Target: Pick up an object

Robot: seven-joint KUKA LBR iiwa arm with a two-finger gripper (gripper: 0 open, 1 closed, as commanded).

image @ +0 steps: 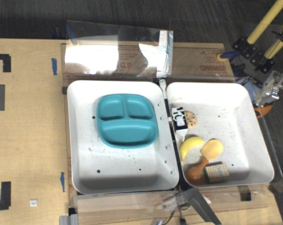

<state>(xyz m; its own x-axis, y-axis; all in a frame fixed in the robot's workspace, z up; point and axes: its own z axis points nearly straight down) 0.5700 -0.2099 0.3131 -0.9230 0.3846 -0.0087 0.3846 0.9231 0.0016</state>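
The yellow lemon-like piece [191, 146] lies in the right bin [235, 104] against its left wall, touching a yellow-headed wooden spoon [206, 157] whose long axis slants down-left, past a speckled block [217, 172]. How the jaws stand cannot be told; any approach must come from the right.

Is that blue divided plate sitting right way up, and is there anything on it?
Right way up and empty: the plate lies flat in the left bin, its three hollows facing up, bare.
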